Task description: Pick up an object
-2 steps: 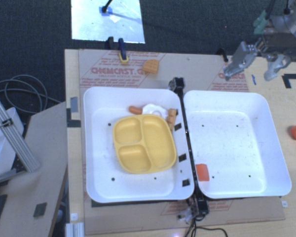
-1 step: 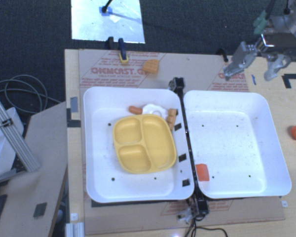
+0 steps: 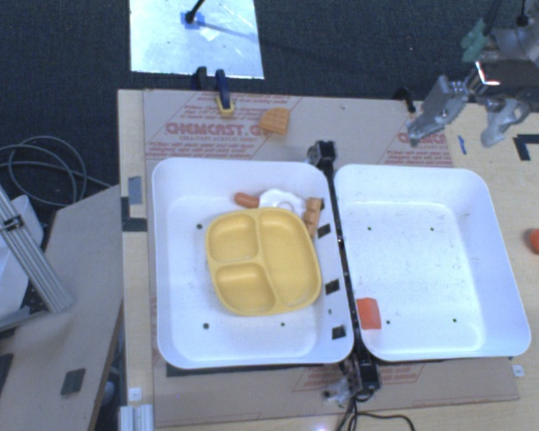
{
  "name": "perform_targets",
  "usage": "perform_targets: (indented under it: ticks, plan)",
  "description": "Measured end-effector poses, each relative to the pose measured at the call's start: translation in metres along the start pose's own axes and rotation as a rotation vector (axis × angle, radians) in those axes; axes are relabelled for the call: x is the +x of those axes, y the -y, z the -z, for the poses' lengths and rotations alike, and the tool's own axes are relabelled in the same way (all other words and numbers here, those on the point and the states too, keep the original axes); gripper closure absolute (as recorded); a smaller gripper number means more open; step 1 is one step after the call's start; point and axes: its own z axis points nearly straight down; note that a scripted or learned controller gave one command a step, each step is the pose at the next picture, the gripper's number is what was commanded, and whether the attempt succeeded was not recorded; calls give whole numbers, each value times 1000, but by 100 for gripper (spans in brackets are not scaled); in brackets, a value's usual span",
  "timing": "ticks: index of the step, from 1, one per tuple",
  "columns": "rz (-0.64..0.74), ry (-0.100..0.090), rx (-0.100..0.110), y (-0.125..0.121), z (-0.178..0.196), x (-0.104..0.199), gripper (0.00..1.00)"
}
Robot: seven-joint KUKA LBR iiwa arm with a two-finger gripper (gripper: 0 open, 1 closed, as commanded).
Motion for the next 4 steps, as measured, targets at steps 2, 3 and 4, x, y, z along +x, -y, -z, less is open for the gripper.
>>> perform_targets:
  ticks: [2, 3, 4]
  plan:
    - [0, 0, 0, 0, 0, 0, 0]
    - [0, 0, 0, 0, 0, 0, 0]
    - [0, 0, 0, 0, 0, 0, 0]
